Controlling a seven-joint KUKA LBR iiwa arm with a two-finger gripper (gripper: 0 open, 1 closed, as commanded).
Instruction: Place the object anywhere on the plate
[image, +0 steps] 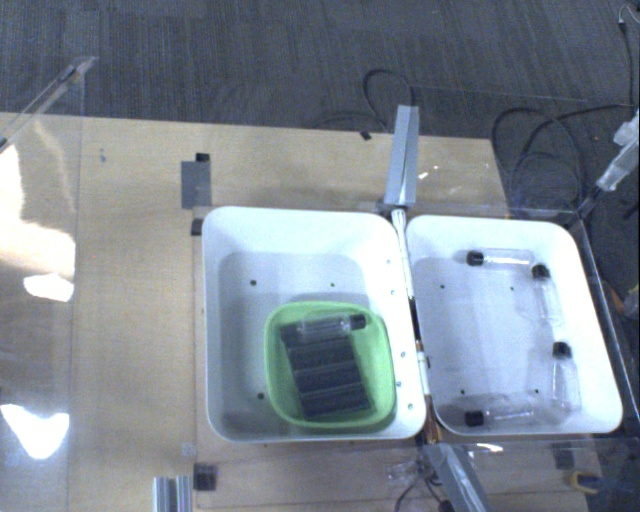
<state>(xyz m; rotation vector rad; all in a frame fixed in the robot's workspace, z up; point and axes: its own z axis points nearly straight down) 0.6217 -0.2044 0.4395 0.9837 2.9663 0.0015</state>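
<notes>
A green square plate (273, 362) sits in the near half of the left bin (230, 290). On it lies a dark ribbed block (325, 378), stretched from the plate's far left to its near right. A clear tube with a black cap (332, 324) lies across the plate's far part, touching the block's far end. Both rest fully inside the plate's rim.
The right bin (470, 330) holds several clear tubes with black caps along its edges: one at the back (503, 258), two down the right side (546, 292) (562, 375) and one at the front (495, 413). A grey post (403, 155) stands behind the bins. Cables lie at the back right.
</notes>
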